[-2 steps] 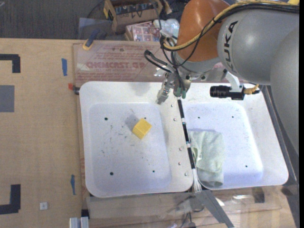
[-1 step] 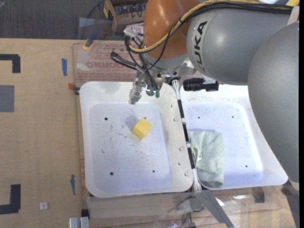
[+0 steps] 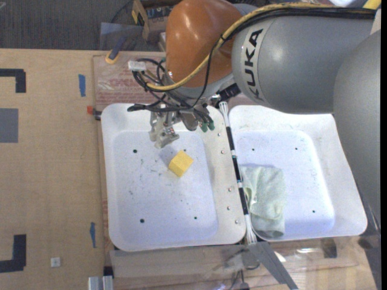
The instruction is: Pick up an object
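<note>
Well, you are early in this pick, judging by how things lie. The small yellow foam-like block [image 3: 180, 163] sits flat on the floor of the left shallow white plastic bin [image 3: 121, 219], a little above the middle of that bin, and nothing is lifting it. The metal two-finger gripper [image 3: 164, 136] hangs just above and to the left of the block in the frame, near it but apart from it as far as you can see. Nothing sits between its tips, so it holds nothing; whether it is spread or closed you cannot tell from this angle, since the tips are small and blurred against the white floor. What is left is the whole grasp: lining up over the block, closing on it and raising it.

In the right white bin [image 3: 314, 219] a crumpled pale green cloth [image 3: 266, 198] lies along the left wall, towards the bottom of the frame, well apart from the gripper.

Both bins rest on a light wooden bench [image 3: 54, 180] with blue tape marks and dark corner markings at the left of the frame. The grey arm with its orange band [image 3: 196, 35] covers the upper middle, cables trailing from the wrist. Beyond the bench, at the top of the frame, dark flooring and loose clutter show.
</note>
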Robot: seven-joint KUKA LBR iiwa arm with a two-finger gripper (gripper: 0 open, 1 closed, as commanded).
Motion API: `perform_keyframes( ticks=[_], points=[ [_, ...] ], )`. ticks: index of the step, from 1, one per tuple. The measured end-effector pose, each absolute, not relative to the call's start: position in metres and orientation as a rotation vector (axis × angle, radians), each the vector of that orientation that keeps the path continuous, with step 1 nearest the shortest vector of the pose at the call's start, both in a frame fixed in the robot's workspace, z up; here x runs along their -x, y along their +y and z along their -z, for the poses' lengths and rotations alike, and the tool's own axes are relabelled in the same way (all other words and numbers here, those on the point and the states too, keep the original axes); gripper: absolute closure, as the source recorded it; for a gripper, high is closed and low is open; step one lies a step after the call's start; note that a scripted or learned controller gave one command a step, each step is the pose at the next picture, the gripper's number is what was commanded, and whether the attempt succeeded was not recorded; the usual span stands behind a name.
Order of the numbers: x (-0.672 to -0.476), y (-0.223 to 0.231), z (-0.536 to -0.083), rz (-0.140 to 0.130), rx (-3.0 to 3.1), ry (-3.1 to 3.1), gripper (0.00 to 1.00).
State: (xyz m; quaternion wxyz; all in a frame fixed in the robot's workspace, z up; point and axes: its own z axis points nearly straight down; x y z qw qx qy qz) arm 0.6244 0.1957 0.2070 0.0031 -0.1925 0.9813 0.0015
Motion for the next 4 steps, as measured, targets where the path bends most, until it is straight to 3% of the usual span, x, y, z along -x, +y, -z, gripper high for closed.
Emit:
perform_keyframes(
  ticks=[1,2,3,4],
  points=[
    [-0.668,0.17,-0.116,-0.004,0.784,3.033,1.0],
    [-0.597,0.172,-0.168,-0.003,0.945,2.989,1.0],
    [-0.546,0.208,-0.229,-0.003,1.613,2.684,1.0],
    [-0.579,0.202,-0.319,-0.001,1.936,2.46,1.0]
  ],
)
